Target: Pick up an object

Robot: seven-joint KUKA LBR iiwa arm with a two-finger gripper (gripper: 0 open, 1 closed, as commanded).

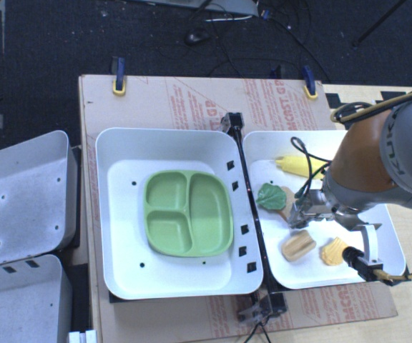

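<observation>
Nearest me, the tan bread-like toy (298, 246) lies in the right bin (388, 227), just below the pincer (300, 216), beside a yellow chunk (333, 252). It looks light and firm; grip across its short sides. Pincer's spread: cannot tell.

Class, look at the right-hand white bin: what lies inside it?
Inside the right bin lie a yellow piece, a green piece, a tan piece and an orange-yellow piece. The arm covers the bin's far right part.
</observation>
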